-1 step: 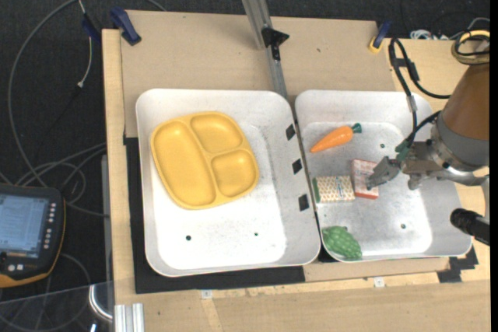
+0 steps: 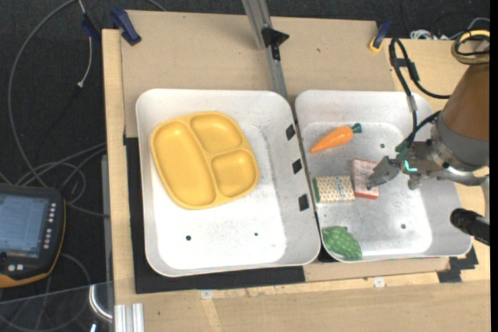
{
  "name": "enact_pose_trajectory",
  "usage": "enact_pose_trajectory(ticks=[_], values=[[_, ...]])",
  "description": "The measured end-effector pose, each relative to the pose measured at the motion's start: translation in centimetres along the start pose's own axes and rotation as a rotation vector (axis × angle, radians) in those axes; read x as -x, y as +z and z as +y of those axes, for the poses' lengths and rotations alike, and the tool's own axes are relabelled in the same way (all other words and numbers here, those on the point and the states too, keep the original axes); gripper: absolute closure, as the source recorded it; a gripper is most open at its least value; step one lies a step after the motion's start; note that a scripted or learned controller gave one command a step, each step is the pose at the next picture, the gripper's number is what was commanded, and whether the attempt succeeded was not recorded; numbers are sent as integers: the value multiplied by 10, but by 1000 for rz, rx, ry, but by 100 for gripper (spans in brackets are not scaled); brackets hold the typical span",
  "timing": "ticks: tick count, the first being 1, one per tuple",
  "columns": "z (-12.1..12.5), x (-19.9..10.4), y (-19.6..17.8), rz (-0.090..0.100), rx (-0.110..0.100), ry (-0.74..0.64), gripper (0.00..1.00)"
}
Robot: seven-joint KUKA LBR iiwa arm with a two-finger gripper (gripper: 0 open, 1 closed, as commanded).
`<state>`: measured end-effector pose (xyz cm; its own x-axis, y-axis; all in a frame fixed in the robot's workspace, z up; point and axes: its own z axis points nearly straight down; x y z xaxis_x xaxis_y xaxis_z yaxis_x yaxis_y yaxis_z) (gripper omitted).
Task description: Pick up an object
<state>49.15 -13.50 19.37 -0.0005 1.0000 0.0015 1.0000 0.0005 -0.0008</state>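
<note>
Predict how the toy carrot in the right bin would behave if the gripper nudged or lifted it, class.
The carrot lies on its side on the right bin; its rounded, tapered body would probably roll in a curve if nudged. It looks like smooth, stiff plastic, so it may slip between fingers. Being a small toy, it is likely light.

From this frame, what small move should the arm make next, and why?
Probably a short descent onto the pink box. The gripper sits right at its edge in the right bin, with the carrot and green toy farther off.
</note>
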Motion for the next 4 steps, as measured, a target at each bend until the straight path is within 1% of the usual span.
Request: enact_pose_trajectory(ticks=[1, 2, 3, 4], values=[[0, -2, 42, 2, -6, 0, 0], [-1, -3, 95, 2, -7, 1, 0], [1, -3, 82, 0, 1, 0, 100], [0, 7, 25, -4, 8, 0, 100]])
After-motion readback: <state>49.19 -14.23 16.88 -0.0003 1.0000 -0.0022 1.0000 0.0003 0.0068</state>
